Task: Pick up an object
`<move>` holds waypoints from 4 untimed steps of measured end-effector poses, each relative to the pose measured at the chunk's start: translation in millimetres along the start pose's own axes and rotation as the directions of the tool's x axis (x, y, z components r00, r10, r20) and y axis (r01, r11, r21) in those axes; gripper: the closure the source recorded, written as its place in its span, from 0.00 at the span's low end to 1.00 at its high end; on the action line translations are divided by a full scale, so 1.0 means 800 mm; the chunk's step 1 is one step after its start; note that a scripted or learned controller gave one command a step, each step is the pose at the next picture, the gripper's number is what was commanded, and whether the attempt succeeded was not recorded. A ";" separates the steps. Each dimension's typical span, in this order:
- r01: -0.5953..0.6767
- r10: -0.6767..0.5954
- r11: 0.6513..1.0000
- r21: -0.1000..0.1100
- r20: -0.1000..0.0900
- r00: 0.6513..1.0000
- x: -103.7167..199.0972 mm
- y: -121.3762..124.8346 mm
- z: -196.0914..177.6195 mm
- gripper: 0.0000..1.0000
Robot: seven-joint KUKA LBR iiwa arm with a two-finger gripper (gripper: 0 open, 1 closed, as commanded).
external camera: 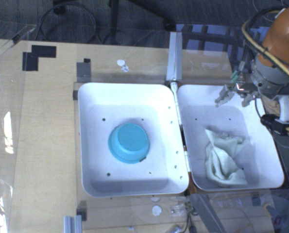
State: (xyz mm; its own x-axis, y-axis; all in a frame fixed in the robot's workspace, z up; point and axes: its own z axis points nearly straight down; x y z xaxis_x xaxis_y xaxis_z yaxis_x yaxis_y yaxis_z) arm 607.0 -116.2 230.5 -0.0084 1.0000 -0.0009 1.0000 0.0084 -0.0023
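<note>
Cloth [225, 157], off-white and crumpled into soft folds, lies toward the near side of the right bin [197, 130]; its underside and exact outline are lost in the wrinkles. Across the divider, a smooth round blue bowl [129, 142] sits upside down in the middle of the left bin [93, 130]. Both bins are shallow white trays on the pale wooden table [42, 144]. Above the right bin's far edge hangs the gripper [235, 95], released, fingers spread, grasping nothing, the arm partly cut off.

lab | robot arm [280, 38] | wooden bench [42, 144] | twin white bins [86, 144]
</note>
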 end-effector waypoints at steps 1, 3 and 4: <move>-0.072 0.072 0.997 -0.006 -0.001 0.997 0.008 -0.082 0.169 0.00; 0.242 -0.242 0.970 -0.001 0.000 0.970 0.007 0.048 0.164 0.00; -0.041 0.041 0.999 -0.019 0.000 0.999 -0.006 -0.047 0.177 0.00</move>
State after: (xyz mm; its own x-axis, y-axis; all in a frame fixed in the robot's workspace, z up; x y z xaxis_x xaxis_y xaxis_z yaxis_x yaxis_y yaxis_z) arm 569.4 -121.8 89.1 0.0325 0.9995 -0.0010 0.9993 -0.0325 0.0170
